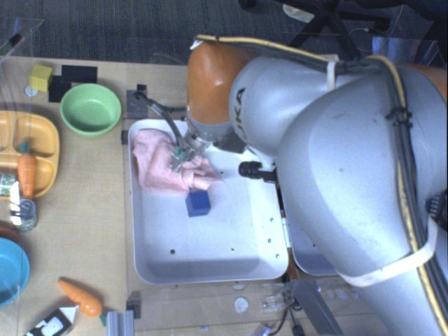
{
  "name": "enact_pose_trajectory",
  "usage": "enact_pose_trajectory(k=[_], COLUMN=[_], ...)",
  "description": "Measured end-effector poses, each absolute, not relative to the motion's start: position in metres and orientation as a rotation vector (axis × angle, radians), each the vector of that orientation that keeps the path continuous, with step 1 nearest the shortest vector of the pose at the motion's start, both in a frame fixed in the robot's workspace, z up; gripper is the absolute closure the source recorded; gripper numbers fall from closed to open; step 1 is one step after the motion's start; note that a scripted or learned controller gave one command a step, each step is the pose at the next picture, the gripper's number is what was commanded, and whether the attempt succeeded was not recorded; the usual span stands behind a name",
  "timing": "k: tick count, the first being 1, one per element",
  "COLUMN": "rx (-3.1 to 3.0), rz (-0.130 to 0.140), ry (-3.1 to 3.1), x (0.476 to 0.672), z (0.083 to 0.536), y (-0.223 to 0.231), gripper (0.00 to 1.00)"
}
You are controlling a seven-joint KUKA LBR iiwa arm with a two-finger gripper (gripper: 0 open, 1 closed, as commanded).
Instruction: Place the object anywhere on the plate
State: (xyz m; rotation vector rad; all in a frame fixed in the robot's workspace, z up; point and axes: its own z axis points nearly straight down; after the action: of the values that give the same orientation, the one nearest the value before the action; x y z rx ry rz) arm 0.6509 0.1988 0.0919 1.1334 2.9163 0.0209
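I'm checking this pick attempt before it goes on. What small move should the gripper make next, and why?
Probably lift a little to test the grasp. The gripper sits down on the pink cloth in the left bin, beside the blue cube; a small rise would show whether the cloth comes up.

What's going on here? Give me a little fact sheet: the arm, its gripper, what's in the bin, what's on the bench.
arm: grey with orange band, over both bins
gripper: down on the pink cloth
left bin: pink cloth, blue cube beside it
bench, left: green bowl, yellow tray, blue dish, two carrots
plate: cannot tell which item
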Motion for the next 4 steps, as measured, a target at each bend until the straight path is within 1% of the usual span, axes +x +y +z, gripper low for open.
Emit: enact_pose_trajectory(k=[1, 2, 3, 4], rx=[1.582, 1.457, 1.986, 1.804], rz=[0.004, 0.001, 0.012, 0.020], ry=[2.710, 2.783, 2.432, 2.563], x=[0.664, 0.630, 0.666, 0.629], z=[0.139, 0.122, 0.090, 0.092], y=[0.145, 0.181, 0.149, 0.201], gripper=[1.00, 1.00, 1.00, 1.00])
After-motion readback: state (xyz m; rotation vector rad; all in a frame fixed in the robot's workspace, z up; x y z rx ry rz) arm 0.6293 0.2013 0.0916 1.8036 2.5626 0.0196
